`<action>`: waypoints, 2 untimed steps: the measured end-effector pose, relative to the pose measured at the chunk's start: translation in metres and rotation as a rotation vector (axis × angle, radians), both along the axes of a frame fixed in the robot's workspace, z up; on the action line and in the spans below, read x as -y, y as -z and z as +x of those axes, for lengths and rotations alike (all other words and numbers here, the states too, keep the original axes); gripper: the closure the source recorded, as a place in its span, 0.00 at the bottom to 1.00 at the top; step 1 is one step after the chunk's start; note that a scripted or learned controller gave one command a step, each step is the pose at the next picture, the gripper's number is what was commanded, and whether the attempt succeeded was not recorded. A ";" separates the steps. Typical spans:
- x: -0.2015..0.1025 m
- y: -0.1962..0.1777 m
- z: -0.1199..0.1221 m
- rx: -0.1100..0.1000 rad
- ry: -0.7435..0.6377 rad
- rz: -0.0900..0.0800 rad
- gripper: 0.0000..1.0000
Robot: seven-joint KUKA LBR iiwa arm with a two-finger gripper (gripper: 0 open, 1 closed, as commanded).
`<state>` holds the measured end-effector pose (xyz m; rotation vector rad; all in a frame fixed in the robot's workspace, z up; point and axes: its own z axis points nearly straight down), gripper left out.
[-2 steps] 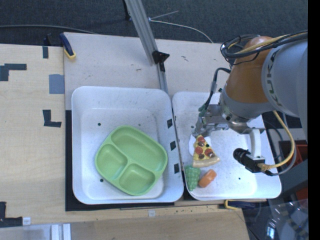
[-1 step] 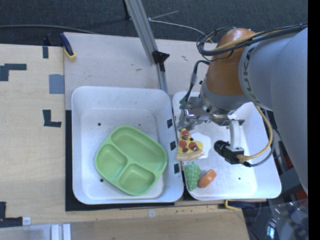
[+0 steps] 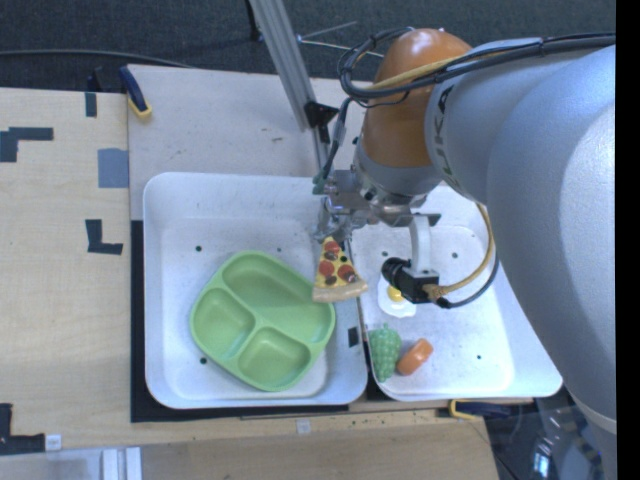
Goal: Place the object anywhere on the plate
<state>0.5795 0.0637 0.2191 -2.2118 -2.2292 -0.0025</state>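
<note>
Nearest the camera, at the lower edge of the right bin [image 3: 500, 368], lie a green vegetable toy [image 3: 384, 350] and, touching it at 3 o'clock, an orange one [image 3: 414, 356]. Neither is involved in the work in hand.

In the left bin [image 3: 165, 268] sits the green plate [image 3: 262, 320], three compartments, nothing resting in any of them. Just past the orange toy, toward 12 o'clock, a white and yellow egg toy [image 3: 397, 298] lies in the right bin under a black fitting on the arm.

The object, a pizza slice [image 3: 336, 271], hangs point-up at the plate's 2 o'clock rim, its crust end low and overlapping the rim edge by the divide between the bins. Its tip runs up into the gripper [image 3: 335, 230], which appears narrowed on that tip; I judge the slice held, though the contact is small in the view. Whether the crust touches the plate cannot be told.

Assessment: pick-up done, carry nearly complete. Remaining: shift toward 8 o'clock over a compartment, lower, release. Placement not yet achieved.

Farthest, the desk [image 3: 220, 118] behind the bins carries a slanted metal rail [image 3: 285, 48].
</note>
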 end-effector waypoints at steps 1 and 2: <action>-0.058 0.005 0.018 -0.001 0.000 0.000 1.00; -0.114 0.000 0.032 -0.001 0.000 0.000 1.00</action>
